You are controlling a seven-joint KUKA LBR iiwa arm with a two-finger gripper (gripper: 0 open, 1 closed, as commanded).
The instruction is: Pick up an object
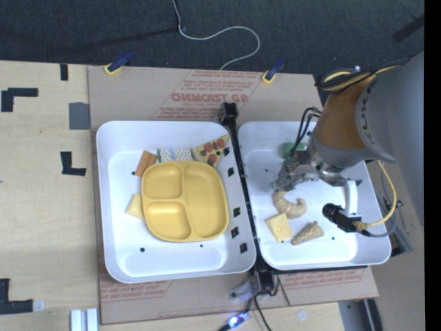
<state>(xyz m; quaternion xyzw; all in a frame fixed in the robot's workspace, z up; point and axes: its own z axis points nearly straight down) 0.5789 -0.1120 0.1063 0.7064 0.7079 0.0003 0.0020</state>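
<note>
Clearly we risk nudging the pale curved croissant-shaped toy (289,205) aside, since our grey two-finger gripper (288,178) hangs just above it; its grip we cannot tell.

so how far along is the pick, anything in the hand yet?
Done: the arm has reached into the right bin, and the hand sits low just above the croissant. In hand: nothing visibly gripped; the croissant, the cheese wedge and the tan cone-shaped piece all lie on the bin floor. Left: close on an object and lift it.
</note>
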